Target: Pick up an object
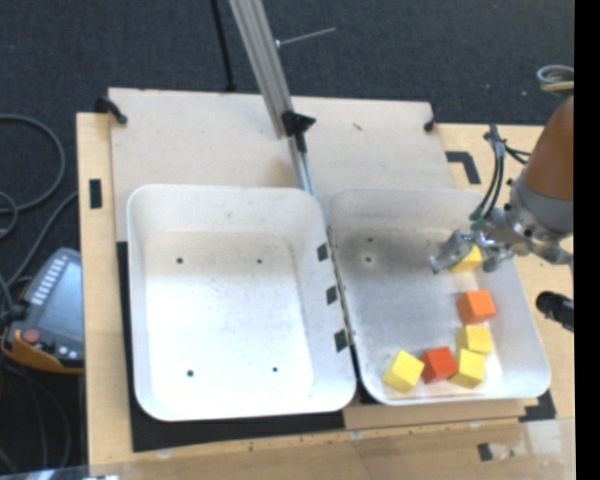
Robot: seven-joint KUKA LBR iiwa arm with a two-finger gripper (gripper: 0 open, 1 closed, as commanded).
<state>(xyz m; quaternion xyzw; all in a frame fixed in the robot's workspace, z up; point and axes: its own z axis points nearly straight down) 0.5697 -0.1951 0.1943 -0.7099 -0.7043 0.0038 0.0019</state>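
In the right bin (400, 268) my gripper (469, 259) is low over the floor near the right wall. Its fingers are spread open on either side of a small yellow block (468, 259), and I see gaps between them and the block. Below it lies an orange block (476, 305). Farther toward the front are a yellow block (476, 338), another yellow block (470, 368), a red-orange block (440, 363) and a third yellow block (403, 370), clustered at the bin's front right corner.
The left bin (230, 298) sits beside the right one, separated by a narrow ridge. A slanted metal rail (265, 58) rises from behind the bins. Cables and a pendant (50, 298) lie off the bench at left.
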